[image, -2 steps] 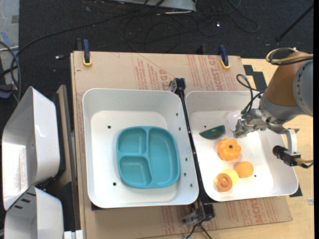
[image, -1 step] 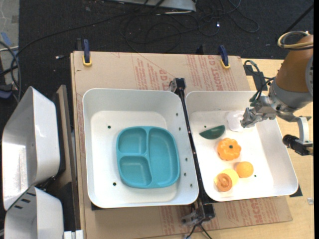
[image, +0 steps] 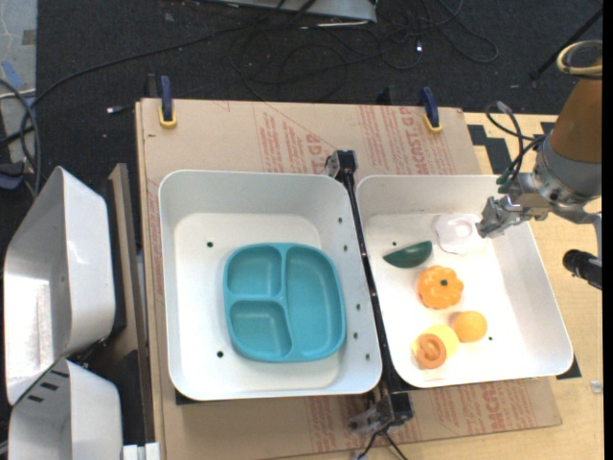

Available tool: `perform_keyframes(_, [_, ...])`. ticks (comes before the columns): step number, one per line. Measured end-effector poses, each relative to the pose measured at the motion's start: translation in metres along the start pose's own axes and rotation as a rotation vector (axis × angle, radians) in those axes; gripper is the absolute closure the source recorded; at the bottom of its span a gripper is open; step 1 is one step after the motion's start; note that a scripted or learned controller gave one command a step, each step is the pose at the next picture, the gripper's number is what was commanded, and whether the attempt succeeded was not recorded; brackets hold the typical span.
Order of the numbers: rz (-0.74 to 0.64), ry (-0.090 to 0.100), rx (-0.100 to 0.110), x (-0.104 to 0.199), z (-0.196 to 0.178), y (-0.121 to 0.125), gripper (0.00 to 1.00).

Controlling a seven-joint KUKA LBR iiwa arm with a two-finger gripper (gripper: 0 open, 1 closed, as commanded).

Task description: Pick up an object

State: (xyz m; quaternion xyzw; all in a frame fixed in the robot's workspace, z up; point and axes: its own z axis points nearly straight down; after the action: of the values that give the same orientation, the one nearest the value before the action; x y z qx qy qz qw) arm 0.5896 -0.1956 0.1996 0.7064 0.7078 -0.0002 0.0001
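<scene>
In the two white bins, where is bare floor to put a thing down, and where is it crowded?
Right bin: bare floor lies along its right side, beside the small pumpkin and orange ball. Its left half is crowded: green piece, white cup, pumpkin, ball, orange roll. The gripper hangs by the cup. Left bin: the teal tray takes the middle; bare strips run above and left of it.

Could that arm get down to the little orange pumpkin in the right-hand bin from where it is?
Probably yes. The pumpkin lies uncovered in the right bin, apart from its neighbours, and the gripper hangs over the same bin with nothing between them.
</scene>
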Motion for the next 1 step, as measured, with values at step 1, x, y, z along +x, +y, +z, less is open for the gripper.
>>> perform_keyframes(1, [-0.002, 0.000, -0.001, 0.0046, -0.0436, -0.0046, 1.00])
